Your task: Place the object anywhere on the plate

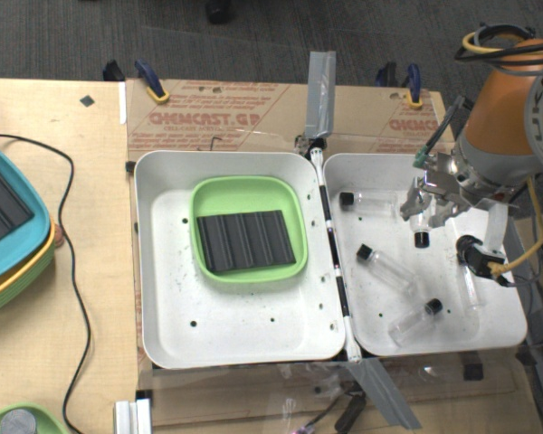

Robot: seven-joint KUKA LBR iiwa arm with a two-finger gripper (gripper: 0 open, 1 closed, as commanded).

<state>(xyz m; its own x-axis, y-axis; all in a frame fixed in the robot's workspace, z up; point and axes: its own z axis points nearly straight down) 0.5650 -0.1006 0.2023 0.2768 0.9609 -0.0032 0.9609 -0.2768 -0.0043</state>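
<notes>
Camera view: cardboard (208, 116) reads "CHEMCAST" behind bins; claw (423, 208) over right bin (489, 328), can't tell open/closed.

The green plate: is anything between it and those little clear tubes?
Yes. The raised rims where the two white bins meet lie between the tubes in the right bin and the green plate in the left one. Nothing else visible blocks the way.

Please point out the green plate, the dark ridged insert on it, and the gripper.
green plate (290, 195): camera view, on its right rim.
dark ridged insert (246, 240): camera view, on its middle.
gripper (432, 208): camera view, between its fingertips.
</notes>
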